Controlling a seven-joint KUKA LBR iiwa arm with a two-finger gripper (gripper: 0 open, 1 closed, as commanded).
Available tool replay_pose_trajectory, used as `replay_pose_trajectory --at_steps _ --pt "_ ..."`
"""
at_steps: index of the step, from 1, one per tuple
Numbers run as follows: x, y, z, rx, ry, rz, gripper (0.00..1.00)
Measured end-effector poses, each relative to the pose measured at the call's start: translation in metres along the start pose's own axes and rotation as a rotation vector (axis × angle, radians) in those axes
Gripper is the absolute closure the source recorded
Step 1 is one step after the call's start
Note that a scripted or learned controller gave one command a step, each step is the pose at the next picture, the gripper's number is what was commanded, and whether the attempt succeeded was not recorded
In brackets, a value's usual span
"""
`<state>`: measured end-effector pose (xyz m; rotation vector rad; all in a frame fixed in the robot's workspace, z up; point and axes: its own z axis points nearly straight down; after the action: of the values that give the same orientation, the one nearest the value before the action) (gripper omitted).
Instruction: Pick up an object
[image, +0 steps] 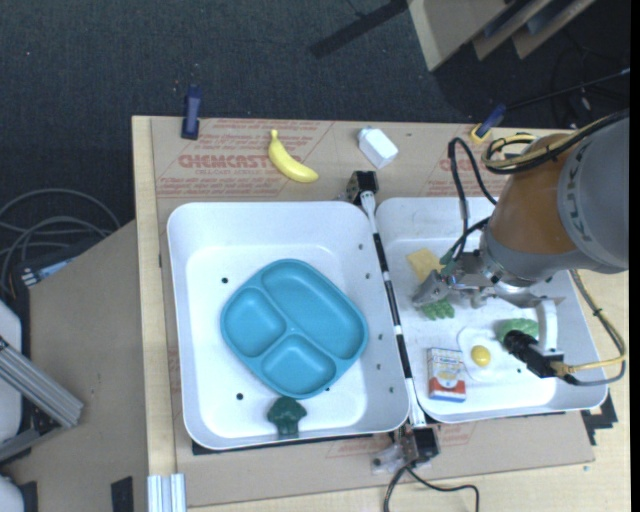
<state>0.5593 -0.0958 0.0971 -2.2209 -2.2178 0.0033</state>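
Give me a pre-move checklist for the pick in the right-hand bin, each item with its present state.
1. Gripper is over the right bin: ok.
2. Small green item sits right under the gripper, a candidate target: ok.
3. Something gripped already: cannot tell, the arm hides the tip.
4. Fried egg toy and small box lie apart from the gripper: ok.
5. Yellow piece lies close beside the gripper, may get bumped: not ok.
6. Blue divided plate stays in the left bin, out of the way: ok.
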Motion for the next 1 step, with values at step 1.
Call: replay_pose_trajectory --at_steps 1 --pt "0.0009 0.0109 0.0127 -0.004 -0.001 -0.001 0.0"
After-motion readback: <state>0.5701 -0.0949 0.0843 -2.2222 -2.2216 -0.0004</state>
